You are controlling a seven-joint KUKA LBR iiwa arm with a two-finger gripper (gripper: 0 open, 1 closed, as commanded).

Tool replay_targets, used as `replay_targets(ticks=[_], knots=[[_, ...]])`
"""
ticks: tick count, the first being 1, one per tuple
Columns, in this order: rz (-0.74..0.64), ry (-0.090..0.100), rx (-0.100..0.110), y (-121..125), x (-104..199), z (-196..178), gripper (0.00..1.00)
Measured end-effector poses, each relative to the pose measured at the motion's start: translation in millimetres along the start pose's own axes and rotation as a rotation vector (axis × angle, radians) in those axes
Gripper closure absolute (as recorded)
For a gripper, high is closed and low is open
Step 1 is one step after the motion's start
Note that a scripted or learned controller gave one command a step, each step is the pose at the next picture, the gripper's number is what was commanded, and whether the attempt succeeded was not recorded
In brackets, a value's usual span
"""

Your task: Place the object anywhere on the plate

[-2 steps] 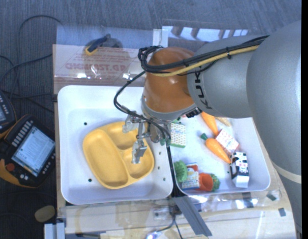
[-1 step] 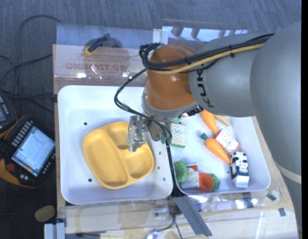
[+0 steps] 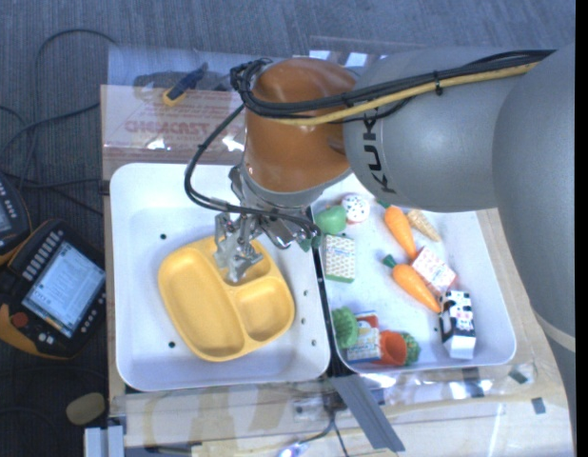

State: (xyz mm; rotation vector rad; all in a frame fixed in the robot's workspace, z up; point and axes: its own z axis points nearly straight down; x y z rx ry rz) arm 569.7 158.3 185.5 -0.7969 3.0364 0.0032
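Plate (image 3: 213, 314) lies in left white bin (image 3: 142, 208) on bench.

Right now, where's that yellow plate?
The plate lies in the left bin, directly under the pincer; the toy food sits in the right bin.

Black letters "KU" read on the grey arm (image 3: 437, 160).
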Motion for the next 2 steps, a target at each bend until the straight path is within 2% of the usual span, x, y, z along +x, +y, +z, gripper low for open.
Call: replay_targets(ticks=[1, 2], knots=[[0.020, 0.001, -0.001, 80.8, 0.5, -0.5, 1.00], [0.289, -0.001, 0.002, 72.0, -25.1, -67.3, 1.00]])
